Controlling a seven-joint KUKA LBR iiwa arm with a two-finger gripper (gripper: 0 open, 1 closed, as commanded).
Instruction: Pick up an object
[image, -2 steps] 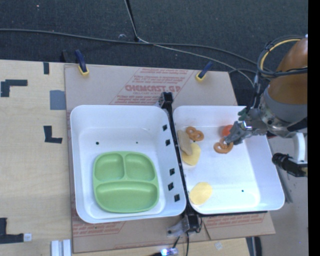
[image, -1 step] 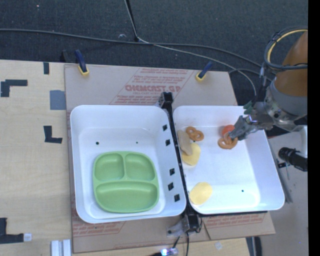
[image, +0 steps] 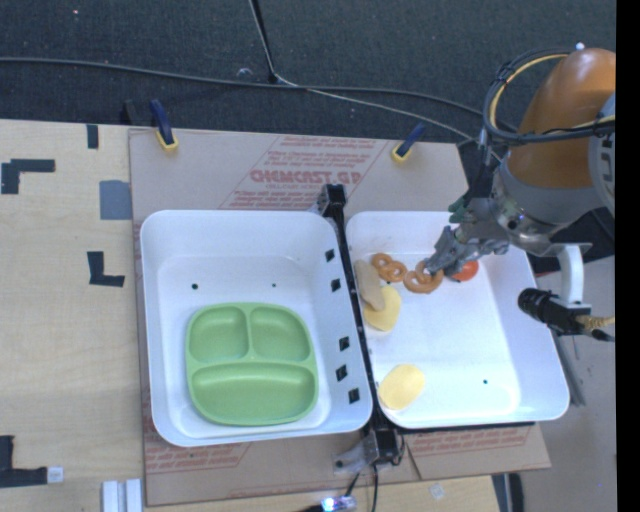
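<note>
The arm (image: 560, 120) is reaching in from the right over the right bin (image: 520, 400), and its tool (image: 438, 264) is hanging low at that bin's far side, right at a brown pretzel (image: 422, 281). Whether the tool is apart or together I cannot tell; its tip is dark and blurring into the pretzel below it, so no grip can be claimed. A small red piece (image: 466, 270) is lying just to the right of the tool, partly hidden by it. A second pretzel (image: 389, 267) is sitting just left of the first. Nearer the divider, a pale yellow piece (image: 381, 309) is lying near the middle of the bin, and another yellow piece (image: 401, 385) is resting toward the near edge, well apart from the tool.

The left bin (image: 160, 240) is carrying a green tray (image: 250, 363) with three compartments. Both bins are sitting on a cardboard sheet (image: 300, 170) on the worktop (image: 60, 330).

The step in hand looks like the descent onto a target, most likely the pretzel under the tool. The next move is calling for a firm close around the pretzel's rim, then a straight lift; the red piece crowding the tool may be getting in the way or getting nudged.
</note>
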